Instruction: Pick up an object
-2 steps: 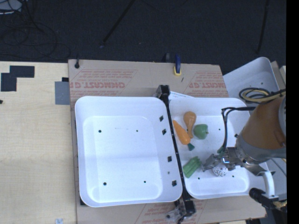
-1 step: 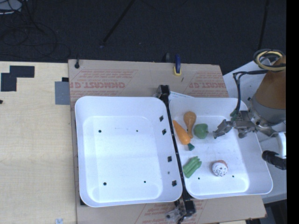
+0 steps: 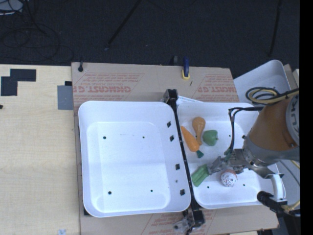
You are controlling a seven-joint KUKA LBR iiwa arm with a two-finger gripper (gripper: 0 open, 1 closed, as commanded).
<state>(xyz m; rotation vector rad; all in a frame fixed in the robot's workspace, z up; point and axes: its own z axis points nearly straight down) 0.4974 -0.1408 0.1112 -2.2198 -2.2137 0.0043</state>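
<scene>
The counter (image 3: 34, 146) is pale wood, and on it lies a brown cardboard sheet (image 3: 127, 84) printed with red lettering that reads upside down from this angle. Two shallow white bins sit side by side on the cardboard, joined along a dark seam fitted with small black clips (image 3: 177, 166). The left bin (image 3: 90, 116) has a bare white floor dotted with a few small dark holes. The right bin (image 3: 244, 197) carries the objects.

In the right bin, an orange carrot-shaped toy (image 3: 190, 138) lies against the dividing wall, with a tan pear-like piece (image 3: 198, 125) just beside it and a round green piece (image 3: 210, 137) touching or nearly touching that. Lower down, a green elongated toy (image 3: 199, 175) lies tilted near the seam, and a small white ball with reddish marks (image 3: 228, 179) rests nearer the bin's middle.

The arm, grey with its orange band (image 3: 271, 126), reaches in from the right, and the gripper (image 3: 220, 166) sits low over the bin floor between the green elongated toy and the ball. The fingers are dark and cluttered against the toys (whether they are spread or closed cannot be told, nor whether anything is between them).

Beyond the counter the floor is dark, with loose black cables (image 3: 29, 18) trailing across it. Black and grey patches (image 3: 19, 80) mark the wood at left, and a small blue and yellow clamp (image 3: 186, 68) stands at the cardboard's far edge.
</scene>
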